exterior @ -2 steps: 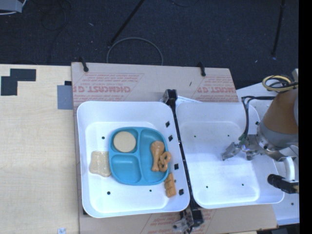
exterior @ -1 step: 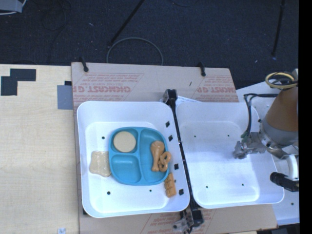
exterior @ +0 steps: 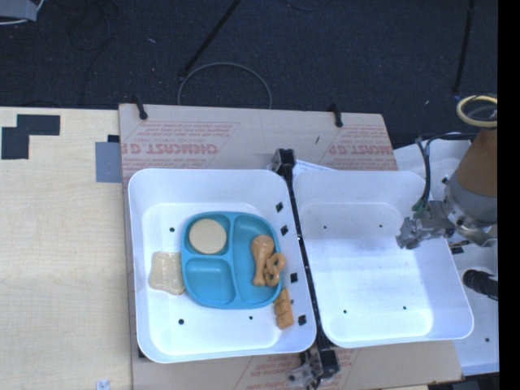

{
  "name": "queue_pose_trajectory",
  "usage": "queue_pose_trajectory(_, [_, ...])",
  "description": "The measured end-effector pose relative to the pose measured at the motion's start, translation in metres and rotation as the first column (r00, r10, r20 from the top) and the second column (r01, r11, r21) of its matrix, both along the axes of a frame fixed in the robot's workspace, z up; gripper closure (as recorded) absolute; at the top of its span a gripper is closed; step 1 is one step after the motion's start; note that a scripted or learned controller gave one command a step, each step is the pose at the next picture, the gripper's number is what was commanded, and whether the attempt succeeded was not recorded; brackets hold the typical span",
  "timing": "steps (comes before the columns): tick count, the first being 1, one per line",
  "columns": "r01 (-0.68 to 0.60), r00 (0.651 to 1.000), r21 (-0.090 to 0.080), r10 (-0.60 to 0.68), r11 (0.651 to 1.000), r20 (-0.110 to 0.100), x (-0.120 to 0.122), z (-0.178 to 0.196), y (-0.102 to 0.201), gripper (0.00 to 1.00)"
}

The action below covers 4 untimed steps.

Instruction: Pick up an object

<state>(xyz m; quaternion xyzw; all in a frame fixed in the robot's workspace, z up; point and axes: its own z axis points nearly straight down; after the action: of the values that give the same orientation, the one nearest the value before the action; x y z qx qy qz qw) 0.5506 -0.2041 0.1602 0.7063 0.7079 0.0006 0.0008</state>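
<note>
1. Pale wooden bench (exterior: 57,258) carries two shallow, glossy white plastic bins.
2. Left bin (exterior: 154,193): one blue three-compartment tray (exterior: 213,287) holding a round tan disc (exterior: 207,236) and a knobbly pretzel shape (exterior: 266,260); two tan pieces, one flat (exterior: 166,272), one lumpy (exterior: 283,309), lie beside it.
3. Right bin (exterior: 366,299): gripper (exterior: 409,236) at its right wall, grip unreadable.

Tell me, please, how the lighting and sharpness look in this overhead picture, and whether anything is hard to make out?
In the camera view, light is even and soft: the white bins look bright with faint shading along their walls; the blue tray and its foods read clearly; the gripper at the right bin's edge is small and slightly blurred, so its fingers are hard to make out; the floor above the bench is dark.
</note>
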Motion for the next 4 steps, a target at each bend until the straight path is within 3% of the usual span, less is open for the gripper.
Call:
queue_pose_trajectory(1, [0.0, 1.0, -0.001, 0.0, 1.0, 0.002, 0.0, 0.061, 0.006, 1.0])
queue_pose_trajectory(2, [0.0, 1.0, 0.0, 0.0, 1.0, -0.001, 0.0, 0.083, 0.006, 1.0])
queue_pose_trajectory(4, [-0.001, 1.0, 0.003, 0.001, 1.0, -0.007, 0.0, 0.063, 0.123, 1.0])
